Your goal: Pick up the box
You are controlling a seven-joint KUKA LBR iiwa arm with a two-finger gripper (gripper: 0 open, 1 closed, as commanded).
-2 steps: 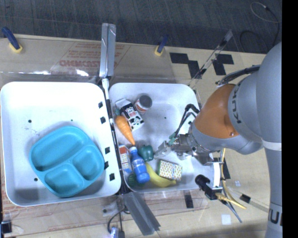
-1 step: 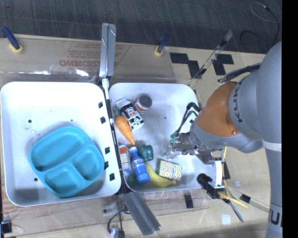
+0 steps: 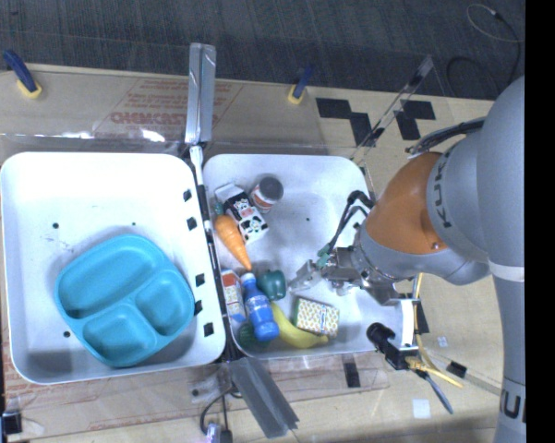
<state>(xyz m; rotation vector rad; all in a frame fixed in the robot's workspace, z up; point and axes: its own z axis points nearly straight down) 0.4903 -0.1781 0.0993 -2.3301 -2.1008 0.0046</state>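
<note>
Nearest you, the grey arm with its orange band (image 3: 408,212) fills the right of the frame. You cannot tell how its gripper (image 3: 316,268) stands; it hovers in the right white bin (image 3: 305,169), just above the small patterned cardboard box (image 3: 316,317). The box touches a yellow banana (image 3: 291,330), beside a blue bottle (image 3: 257,310). A blue divided plastic tray (image 3: 125,298) lies in the left bin.

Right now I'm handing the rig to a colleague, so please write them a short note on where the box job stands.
Hand: low in the right bin, just above the box; whether it is open or shut cannot be told.
Box: patterned, lying near the right bin's front wall, beside the banana and blue bottle.
Done: arm brought in over the bin.
Left: grasp the box and lift it out.
</note>
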